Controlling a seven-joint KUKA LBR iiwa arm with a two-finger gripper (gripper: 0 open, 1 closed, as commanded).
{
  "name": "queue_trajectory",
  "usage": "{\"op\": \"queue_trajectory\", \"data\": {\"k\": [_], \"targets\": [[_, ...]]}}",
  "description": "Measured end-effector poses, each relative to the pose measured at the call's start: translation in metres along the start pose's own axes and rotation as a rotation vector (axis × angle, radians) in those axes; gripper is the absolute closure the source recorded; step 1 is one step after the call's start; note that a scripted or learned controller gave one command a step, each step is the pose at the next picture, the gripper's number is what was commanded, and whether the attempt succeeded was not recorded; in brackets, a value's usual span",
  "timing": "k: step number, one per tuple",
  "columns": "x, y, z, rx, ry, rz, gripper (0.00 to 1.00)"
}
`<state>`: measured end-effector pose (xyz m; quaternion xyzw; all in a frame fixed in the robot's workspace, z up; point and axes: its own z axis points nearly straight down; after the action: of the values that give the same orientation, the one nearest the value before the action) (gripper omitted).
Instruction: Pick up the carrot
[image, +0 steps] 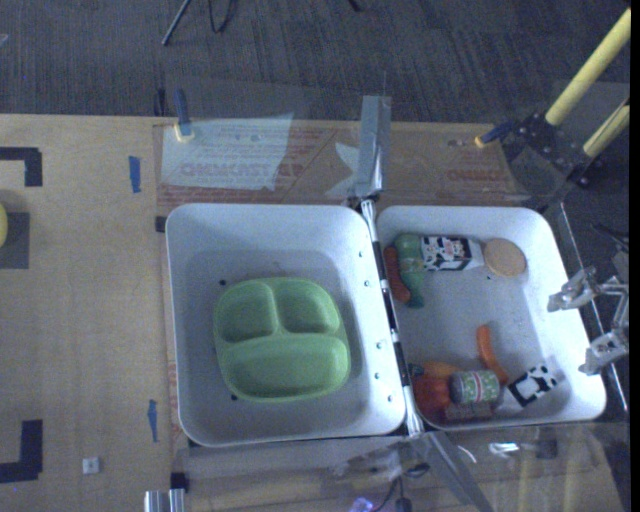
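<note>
The carrot (486, 349) is a small orange stick lying in the right bin (560, 250), a little right of the bin's middle and just above a green-labelled can (475, 386). My gripper (593, 321) hangs over the bin's right rim, to the right of the carrot and well apart from it. Its two metal fingers (577, 291) stand spread, open, with nothing between them.
The right bin also holds a black-and-white carton (445, 252), a tan disc (505, 258), a green item (408, 250), a red-orange piece (398, 277), a red item (432, 392) and a cow-patterned block (534, 384). A green divided plate (282, 338) lies in the left bin (190, 300).
</note>
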<state>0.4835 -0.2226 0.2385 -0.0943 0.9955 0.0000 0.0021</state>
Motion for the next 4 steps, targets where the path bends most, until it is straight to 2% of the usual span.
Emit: {"op": "queue_trajectory", "data": {"k": [1, 2, 3, 4], "targets": [[-0.056, -0.011, -0.175, 0.003, -0.005, 0.046, 0.00], [-0.042, -0.008, -0.015, 0.000, -0.002, 0.005, 0.00], [-0.030, -0.006, -0.032, 0.002, -0.004, -0.306, 0.00], [-0.010, -0.002, 0.026, -0.001, 0.000, -0.724, 0.00]]}}
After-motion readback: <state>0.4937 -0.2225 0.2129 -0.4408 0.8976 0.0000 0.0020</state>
